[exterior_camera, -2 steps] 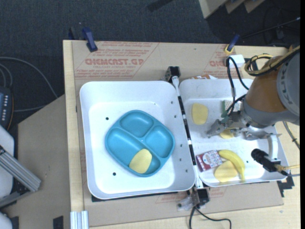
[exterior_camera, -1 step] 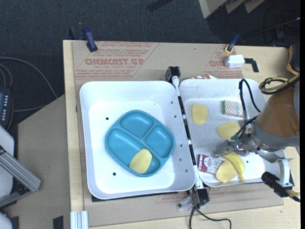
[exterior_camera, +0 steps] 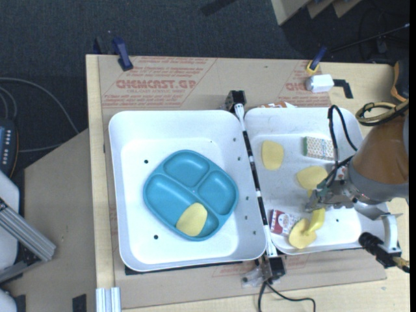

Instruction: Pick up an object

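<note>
Worktop (exterior_camera: 162,83) in the camera view carries two shallow white bins side by side. Left bin (exterior_camera: 130,174) holds a blue divided plate (exterior_camera: 190,192), and a yellow chip-shaped piece (exterior_camera: 192,220) rests in the plate's nearest compartment. Right bin (exterior_camera: 292,119) holds several loose items: a pale yellow piece (exterior_camera: 272,155) near its left wall, a small patterned packet (exterior_camera: 318,148) toward the far right, a yellow piece (exterior_camera: 309,176) just below that packet, a red and white packet (exterior_camera: 279,221) by the near left corner, and a yellow banana-shaped piece (exterior_camera: 305,231) at the near edge. The arm (exterior_camera: 383,168) reaches in from the right, with the gripper (exterior_camera: 323,197) low over the right bin, between the yellow piece and the banana-shaped piece. Finger state cannot be determined at this resolution, and no item is visibly held between the fingers. The likely target is the banana-shaped piece, which lies just beside the tips. Risk: the curved, smooth shape may slip out sideways on closing; the piece lies close to the bin's near wall, so a low approach may strike the rim; the neighbouring red and white packet may be nudged or caught as well.
</note>
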Tool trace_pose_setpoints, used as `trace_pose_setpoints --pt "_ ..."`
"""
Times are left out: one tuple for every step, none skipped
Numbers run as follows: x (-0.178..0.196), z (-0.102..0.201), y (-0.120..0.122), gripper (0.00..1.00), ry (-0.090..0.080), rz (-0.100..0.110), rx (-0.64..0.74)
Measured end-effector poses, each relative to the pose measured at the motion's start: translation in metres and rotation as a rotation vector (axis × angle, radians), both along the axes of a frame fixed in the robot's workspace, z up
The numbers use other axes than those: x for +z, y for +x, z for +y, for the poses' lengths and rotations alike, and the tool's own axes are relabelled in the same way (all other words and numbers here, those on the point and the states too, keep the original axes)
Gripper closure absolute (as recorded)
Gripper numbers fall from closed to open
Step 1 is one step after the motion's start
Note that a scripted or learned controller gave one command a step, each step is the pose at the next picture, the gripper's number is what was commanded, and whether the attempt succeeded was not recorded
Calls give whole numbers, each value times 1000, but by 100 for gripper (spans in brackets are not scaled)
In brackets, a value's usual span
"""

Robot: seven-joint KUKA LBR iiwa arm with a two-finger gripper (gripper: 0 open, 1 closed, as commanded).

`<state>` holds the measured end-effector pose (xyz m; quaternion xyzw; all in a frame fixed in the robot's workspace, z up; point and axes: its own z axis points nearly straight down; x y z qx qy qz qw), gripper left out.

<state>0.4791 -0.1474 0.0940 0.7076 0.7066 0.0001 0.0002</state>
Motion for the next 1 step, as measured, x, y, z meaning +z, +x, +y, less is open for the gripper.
trace_pose_setpoints --pt "91 116 0 100 1 0 3"
